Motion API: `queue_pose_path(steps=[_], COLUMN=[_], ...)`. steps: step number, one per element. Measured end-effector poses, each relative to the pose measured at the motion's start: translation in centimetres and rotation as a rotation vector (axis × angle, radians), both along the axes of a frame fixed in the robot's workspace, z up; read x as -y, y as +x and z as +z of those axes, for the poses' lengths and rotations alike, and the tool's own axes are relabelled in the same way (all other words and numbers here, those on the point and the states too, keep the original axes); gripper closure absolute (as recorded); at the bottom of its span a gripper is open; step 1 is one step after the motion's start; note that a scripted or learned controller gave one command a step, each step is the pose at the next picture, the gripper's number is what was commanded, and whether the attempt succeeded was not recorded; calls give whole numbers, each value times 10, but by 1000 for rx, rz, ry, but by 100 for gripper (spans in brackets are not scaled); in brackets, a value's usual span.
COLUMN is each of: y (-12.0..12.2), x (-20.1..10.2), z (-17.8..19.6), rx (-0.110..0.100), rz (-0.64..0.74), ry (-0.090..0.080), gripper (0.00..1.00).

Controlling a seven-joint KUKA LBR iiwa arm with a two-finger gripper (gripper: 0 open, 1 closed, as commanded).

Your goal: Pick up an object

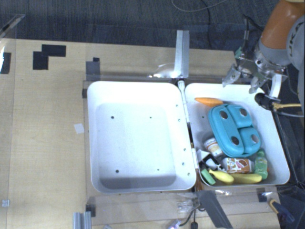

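— Wood-toned surface first, I take it?

— Yes, pale and broad, with a few black marks near its far left corner. On it sit two shallow white bins side by side. The left bin shows just its bare floor and walls.

— And the right bin?

— Crowded. A big turquoise plastic piece with round holes lies across the middle. Beyond it, against the far wall, is an orange carrot-like thing. Along the near wall lies a yellow banana, touching a green item at its left end. Just behind the banana there is a small packet with red print, a green bottle-like thing to its right, and a small jar or tub tucked against the turquoise piece's left edge.

— Where is the arm?

— Top right, grey with the orange band, above the far right corner of the right bin. Its tool hangs over the bin's far rim, well apart from all the objects.

— Is it gripping anything?

— No. Its two fingers stand spread apart, and nothing sits between them.
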State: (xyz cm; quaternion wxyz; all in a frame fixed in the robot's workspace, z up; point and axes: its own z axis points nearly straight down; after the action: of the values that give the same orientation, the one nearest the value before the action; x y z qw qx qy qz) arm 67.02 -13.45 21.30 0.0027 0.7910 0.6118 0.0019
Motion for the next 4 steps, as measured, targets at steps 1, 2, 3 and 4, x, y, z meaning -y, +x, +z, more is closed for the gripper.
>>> queue_pose_path(steps=[1,2,3,4], y=[0,-19,-97,-163], x=[-35,-13,38,61], z=[-95,-107,-61,-41], rx=[-2,43,-2,-3], rz=[-232,-880,-1057,-1095], ry=[3,28,7,7], gripper=[0,0,0,0])
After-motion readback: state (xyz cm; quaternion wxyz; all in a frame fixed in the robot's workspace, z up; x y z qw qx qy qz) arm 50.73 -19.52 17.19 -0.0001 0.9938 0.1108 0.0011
